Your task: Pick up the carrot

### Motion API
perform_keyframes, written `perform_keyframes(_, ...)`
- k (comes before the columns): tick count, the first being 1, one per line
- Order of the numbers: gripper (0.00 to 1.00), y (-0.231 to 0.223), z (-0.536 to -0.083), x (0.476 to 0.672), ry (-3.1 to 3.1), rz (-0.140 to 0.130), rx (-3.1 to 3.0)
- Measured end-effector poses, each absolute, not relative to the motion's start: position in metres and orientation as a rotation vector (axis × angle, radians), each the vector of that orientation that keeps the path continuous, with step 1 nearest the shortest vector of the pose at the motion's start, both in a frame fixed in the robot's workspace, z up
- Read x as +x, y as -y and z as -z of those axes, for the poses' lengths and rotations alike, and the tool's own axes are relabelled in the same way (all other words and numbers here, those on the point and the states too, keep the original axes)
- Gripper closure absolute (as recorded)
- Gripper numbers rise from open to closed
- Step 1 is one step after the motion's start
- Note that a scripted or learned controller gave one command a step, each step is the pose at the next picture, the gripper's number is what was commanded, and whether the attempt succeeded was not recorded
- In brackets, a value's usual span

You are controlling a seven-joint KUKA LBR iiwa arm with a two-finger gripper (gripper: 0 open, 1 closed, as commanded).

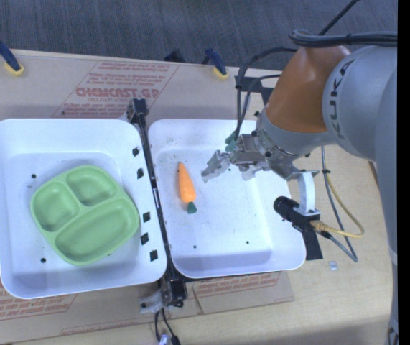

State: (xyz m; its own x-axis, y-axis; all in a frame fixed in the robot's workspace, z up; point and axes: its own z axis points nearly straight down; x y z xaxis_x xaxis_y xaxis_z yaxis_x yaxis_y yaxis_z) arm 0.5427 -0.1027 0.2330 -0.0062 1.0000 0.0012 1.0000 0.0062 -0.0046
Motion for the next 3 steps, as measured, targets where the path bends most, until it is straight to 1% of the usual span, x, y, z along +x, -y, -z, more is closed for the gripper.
perform_keyframes(1,0.00,0.1249,-0.1067,0.5685,2.232,0.007,-2.220)
perform_keyframes(2,1.00,0.1249,-0.1164,0.5684,2.237,0.001,-2.214)
perform_keyframes(3,0.00,0.1248,-0.1162,0.5682,2.236,0.001,-2.215)
